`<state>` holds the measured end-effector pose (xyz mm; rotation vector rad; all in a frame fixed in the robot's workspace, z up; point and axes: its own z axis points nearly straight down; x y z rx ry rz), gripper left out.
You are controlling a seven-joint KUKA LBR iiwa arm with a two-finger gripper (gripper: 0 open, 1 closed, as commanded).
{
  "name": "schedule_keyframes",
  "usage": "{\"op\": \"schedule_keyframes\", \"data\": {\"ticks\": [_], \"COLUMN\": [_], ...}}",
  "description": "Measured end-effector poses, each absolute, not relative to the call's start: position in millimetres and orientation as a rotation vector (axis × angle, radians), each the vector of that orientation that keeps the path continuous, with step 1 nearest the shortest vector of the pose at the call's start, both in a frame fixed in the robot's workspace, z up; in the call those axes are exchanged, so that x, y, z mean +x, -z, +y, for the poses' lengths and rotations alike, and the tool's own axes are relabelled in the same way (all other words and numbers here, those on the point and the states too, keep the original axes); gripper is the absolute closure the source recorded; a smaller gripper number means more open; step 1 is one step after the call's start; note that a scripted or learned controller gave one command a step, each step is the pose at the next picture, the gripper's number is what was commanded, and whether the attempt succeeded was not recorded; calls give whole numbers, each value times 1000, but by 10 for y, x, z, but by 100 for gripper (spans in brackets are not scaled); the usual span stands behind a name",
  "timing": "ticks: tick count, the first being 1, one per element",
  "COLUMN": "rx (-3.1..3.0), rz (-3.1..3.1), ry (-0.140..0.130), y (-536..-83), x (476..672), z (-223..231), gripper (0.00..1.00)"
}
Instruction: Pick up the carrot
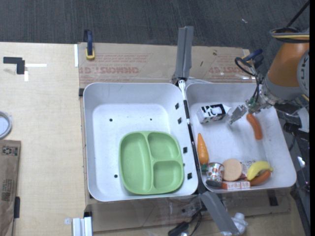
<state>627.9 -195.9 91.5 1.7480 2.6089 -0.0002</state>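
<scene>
The carrot is orange and tapered. It lies lengthwise against the left wall of the right bin, with its thin end pointing away from the front. My gripper hangs over the far right part of that bin, well right of the carrot and beyond it. Its fingers are spread open, one grey finger angling down to the left. Nothing is gripped between them. A red-orange sausage lies just under the gripper, its upper end close to the fingers.
A white and black carton sits left of the gripper. Along the right bin's front lie a small can, a round tan disc, a banana and other toy food. A green divided plate lies in the left bin.
</scene>
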Motion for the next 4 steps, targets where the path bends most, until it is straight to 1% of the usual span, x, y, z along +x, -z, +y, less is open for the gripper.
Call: {"op": "schedule_keyframes", "data": {"ticks": [1,2,3,4], "rx": [1575,1558,1558,1561], "rz": [2718,2730,2730,2730], "ry": [2,1,1,2], "y": [-1872,-895,-894,-958], "x": [6528,6045,6044,6047], "z": [-1829,-1406,-1406,-1407], "gripper": [0,0,0,100]}}
